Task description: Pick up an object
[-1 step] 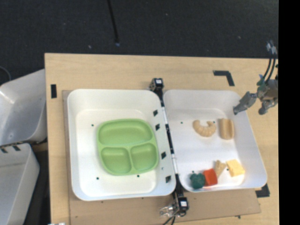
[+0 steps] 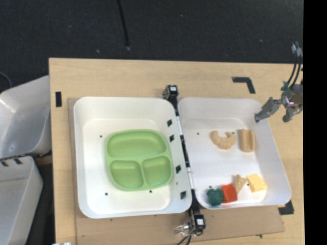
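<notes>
Over the right bin's (image 2: 271, 152) far right rim, the gripper (image 2: 276, 111) hangs with fingers spread, holding nothing. Below lie a curved, pale croissant (image 2: 223, 139) and a smooth tan roll (image 2: 247, 140); near the front, a yellow block (image 2: 256, 183).

- A pale wooden worktop (image 2: 153, 78) carries two shallow white bins side by side.
- The left bin (image 2: 84, 137) holds a green three-compartment plastic tray (image 2: 138, 160).
- The right bin (image 2: 265, 152) holds a curled beige piece (image 2: 223, 139), a tan cylinder (image 2: 247, 140), a yellow block (image 2: 256, 183), a red block (image 2: 229, 193) and a dark green lump (image 2: 215, 196).
- The grey claw (image 2: 278, 111) hovers with fingers apart over the right bin's upper right rim.
</notes>
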Robot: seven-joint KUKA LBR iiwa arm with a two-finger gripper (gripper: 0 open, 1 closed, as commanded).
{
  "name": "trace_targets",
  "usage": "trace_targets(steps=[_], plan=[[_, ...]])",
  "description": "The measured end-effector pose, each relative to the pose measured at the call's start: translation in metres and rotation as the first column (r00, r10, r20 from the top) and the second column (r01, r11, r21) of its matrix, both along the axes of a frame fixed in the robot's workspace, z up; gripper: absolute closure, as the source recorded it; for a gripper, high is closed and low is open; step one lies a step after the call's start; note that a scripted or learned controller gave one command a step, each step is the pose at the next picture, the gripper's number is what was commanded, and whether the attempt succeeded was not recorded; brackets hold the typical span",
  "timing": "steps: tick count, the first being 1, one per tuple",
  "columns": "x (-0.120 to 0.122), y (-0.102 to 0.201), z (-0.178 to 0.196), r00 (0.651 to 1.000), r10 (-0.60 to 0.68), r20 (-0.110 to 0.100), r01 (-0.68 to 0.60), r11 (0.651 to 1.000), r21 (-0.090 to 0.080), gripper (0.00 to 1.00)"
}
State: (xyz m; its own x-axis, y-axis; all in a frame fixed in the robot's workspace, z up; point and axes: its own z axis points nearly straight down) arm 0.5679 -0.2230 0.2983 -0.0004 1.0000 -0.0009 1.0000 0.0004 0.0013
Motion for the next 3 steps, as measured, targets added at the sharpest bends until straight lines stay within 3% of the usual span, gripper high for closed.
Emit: trace_targets(steps=[3], plan=[[0.013, -0.004, -0.165, 1.000, -0.003, -0.003, 0.003, 1.000, -0.001, 0.00]])
